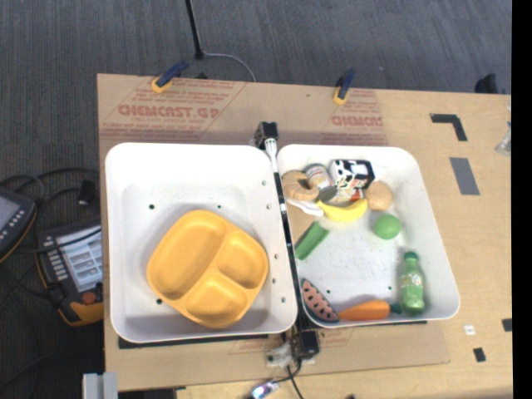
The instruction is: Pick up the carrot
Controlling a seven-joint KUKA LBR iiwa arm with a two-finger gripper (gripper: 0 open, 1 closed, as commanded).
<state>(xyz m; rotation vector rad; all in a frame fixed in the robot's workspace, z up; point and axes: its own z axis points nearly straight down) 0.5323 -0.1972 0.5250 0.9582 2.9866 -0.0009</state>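
The carrot lies flat at the near edge of the right bin, pressed close to the bin's wall. That is a hard spot — a tool coming down here could bump the wall before it gets around the carrot.

Other things crowd it too. A green bottle stands just beside its green end, and a watermelon slice lies near its other end. A grab that lands a little to one side could catch the bottle or the slice, or knock the bottle over.

The carrot is thin and smooth, so I think it could roll or slide away if it is pinched off-center.

More toys — a banana, a green ball, a green stick — sit farther up the bin, well apart from the carrot, so they should not get in the way. The left bin holds a yellow tray.

I cannot tell if the tool is wide or narrow, and nothing holds the carrot yet.
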